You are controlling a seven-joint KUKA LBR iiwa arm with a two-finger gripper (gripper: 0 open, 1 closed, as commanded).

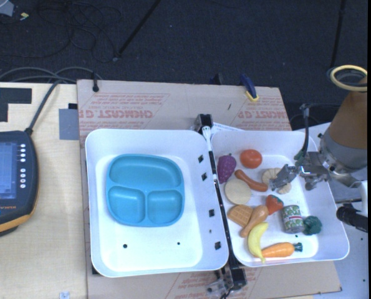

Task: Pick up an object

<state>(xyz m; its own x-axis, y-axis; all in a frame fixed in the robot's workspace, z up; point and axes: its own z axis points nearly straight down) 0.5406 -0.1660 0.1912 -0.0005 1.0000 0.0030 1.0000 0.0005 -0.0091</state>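
Left bin (104, 167): divided tray (145, 189) inside. Right bin (332, 245): toy foods (254, 195) clustered inside, gripper (284, 178) above them. Pendant (7, 179) far left on bench (48, 254).

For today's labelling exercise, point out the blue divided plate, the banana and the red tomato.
blue divided plate (145, 189): camera view, central ridge.
banana (256, 240): camera view, middle of its curve.
red tomato (251, 158): camera view, top surface.

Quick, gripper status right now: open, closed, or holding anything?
Gripper: low over the right bin, above the toy food; open or shut cannot be told, and nothing is seen held.
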